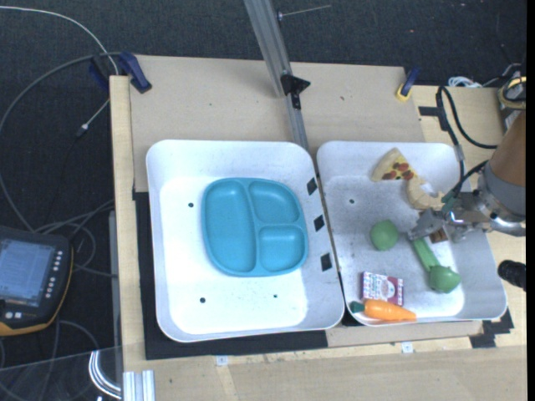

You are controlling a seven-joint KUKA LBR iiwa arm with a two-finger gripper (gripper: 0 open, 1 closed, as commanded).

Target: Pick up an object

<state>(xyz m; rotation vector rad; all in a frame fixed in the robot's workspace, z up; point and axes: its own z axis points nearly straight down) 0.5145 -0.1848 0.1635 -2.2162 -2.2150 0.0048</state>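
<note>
The gripper [436,228] hovers low in the right bin [351,161], over the handle end of the green toy [433,266] — whether its fingers are apart or together, I cannot tell. The toy lies near the green ball [384,236]. It looks light, stiff and smooth — better taken across the narrow handle.

Bench surroundings and the left bin's tray

A blue divided tray [254,226] with three compartments lies in the left white bin [171,190], on a wooden bench [209,98]. A grey metal pole [269,32] slants down from the top edge to the gap between the bins. A blue clamp [132,71] grips the bench's far left corner, another [408,82] its far right. A handheld control pendant [29,278] with a screen sits on the dark floor at left, beside loose white cables [50,23].
</note>
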